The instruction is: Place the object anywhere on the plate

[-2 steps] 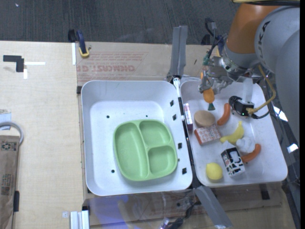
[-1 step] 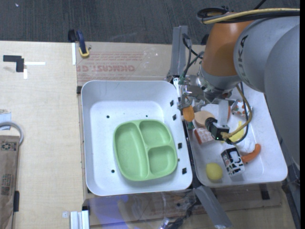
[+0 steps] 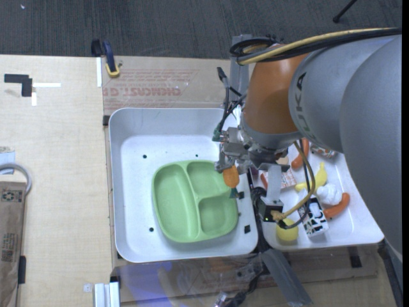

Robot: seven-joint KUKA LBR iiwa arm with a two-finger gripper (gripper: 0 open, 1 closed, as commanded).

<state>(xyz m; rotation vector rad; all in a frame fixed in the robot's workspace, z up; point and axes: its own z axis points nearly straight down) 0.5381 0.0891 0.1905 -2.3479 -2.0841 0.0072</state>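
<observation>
A light green divided plate (image 3: pixel 195 201) lies in the left white bin (image 3: pixel 128 171). My gripper (image 3: pixel 230 173) hangs over the plate's right rim, near the upper right compartment. A small orange object (image 3: pixel 231 178) shows between its fingers, held just above the plate's edge. The grey arm with its orange band (image 3: pixel 271 101) comes in from the right and hides much of the divider between the bins.
The right bin (image 3: pixel 358 232) holds several toy foods: a yellow banana (image 3: pixel 317 176), orange-red sausages (image 3: pixel 339 203), a white piece (image 3: pixel 328 192), a yellow item (image 3: pixel 287 233) and a black-and-white block (image 3: pixel 314 221). Cables hang from the wrist. Wooden bench surface lies to the left.
</observation>
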